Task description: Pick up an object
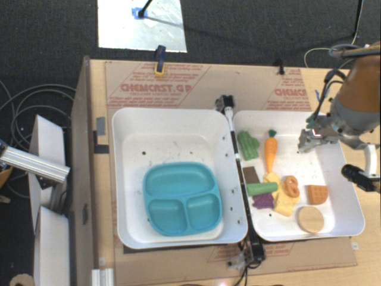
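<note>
The right bin point(352, 218) holds several toy foods. An orange carrot point(271, 150) lies upright beside a green leafy piece point(248, 145). Below them are a brown bar point(250, 174), a green pod point(262, 188), a purple piece point(262, 202), a yellow wedge point(284, 200), an orange pretzel point(291, 186), a waffle square point(317, 194) and a round tan cookie point(311, 219). My gripper point(311, 139) hangs over the bin's upper right part, right of the carrot and apart from every item.
The left bin point(128, 124) bears a teal divided plate point(181, 198). A black clamp point(225, 103) sits at the top of the ridge between the bins. The arm's grey and orange body point(360, 97) covers the right bin's far corner.
</note>
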You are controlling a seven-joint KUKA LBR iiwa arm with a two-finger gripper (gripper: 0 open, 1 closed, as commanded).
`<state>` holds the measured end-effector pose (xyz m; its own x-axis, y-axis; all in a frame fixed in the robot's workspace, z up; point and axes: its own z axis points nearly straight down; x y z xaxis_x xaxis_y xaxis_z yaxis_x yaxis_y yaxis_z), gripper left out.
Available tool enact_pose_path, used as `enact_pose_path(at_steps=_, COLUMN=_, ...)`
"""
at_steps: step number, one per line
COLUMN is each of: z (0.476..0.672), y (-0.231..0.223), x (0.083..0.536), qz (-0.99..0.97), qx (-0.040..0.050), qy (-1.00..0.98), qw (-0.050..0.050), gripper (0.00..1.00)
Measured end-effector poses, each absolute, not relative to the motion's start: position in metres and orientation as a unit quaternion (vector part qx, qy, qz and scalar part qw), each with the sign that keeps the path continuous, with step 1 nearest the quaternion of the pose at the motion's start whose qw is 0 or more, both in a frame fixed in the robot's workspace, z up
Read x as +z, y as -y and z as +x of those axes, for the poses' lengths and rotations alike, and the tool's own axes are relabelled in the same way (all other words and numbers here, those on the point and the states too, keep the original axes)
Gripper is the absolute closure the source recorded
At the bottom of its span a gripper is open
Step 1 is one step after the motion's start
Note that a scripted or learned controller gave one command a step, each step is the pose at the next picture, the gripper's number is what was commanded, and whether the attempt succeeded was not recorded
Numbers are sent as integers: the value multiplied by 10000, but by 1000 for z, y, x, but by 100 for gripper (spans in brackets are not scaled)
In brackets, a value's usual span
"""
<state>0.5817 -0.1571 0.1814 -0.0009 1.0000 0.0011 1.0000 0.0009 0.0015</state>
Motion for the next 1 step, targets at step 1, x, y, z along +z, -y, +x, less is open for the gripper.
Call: enact_pose_path(at_steps=1, z=585, y=158, x=178, qz=7064, qx=9, qy=-7078, qw=11, gripper=0)
